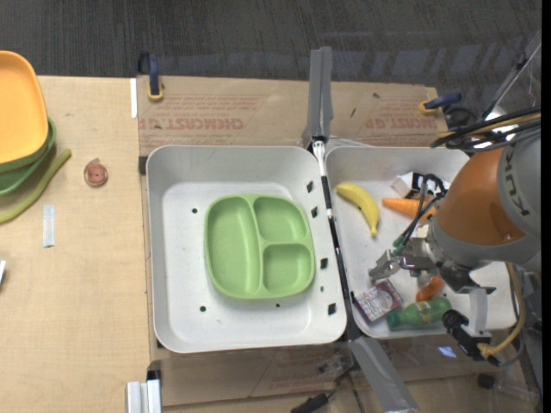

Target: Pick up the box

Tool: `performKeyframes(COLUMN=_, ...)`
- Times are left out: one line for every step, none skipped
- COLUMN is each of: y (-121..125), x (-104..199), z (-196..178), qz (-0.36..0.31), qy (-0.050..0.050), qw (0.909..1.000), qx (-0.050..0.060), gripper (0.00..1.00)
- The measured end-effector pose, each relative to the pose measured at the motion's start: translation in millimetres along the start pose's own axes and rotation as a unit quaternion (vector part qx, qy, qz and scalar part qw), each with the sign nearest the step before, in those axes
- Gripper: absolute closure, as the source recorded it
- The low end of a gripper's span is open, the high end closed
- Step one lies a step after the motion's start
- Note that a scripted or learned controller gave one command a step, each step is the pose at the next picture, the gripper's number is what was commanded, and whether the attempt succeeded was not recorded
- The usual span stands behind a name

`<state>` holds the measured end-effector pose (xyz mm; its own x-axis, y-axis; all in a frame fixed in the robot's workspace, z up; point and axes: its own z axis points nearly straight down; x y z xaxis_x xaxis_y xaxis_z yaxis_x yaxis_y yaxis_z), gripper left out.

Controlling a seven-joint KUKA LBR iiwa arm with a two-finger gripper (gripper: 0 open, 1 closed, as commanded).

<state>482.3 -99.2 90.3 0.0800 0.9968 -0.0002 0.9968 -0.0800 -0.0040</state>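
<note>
Fingers hover above box; right bin.

Grey arm, orange wrist band, green cable.

left bin has a green divided tray sitting in the middle. in the right bin, a banana at 10 o'clock, carrot beside it, green bottle at 6. yellow plate far left.
</note>
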Motion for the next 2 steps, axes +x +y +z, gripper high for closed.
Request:
performKeyframes(y=-1, x=-1, z=-8, qz=0.001, qy=0.000, qw=1.0000, qx=0.001, gripper=1.00)
performKeyframes(y=10, x=-46, z=-109, qz=-0.050, qy=-0.001, qw=0.9987, qx=-0.001, gripper=1.00)
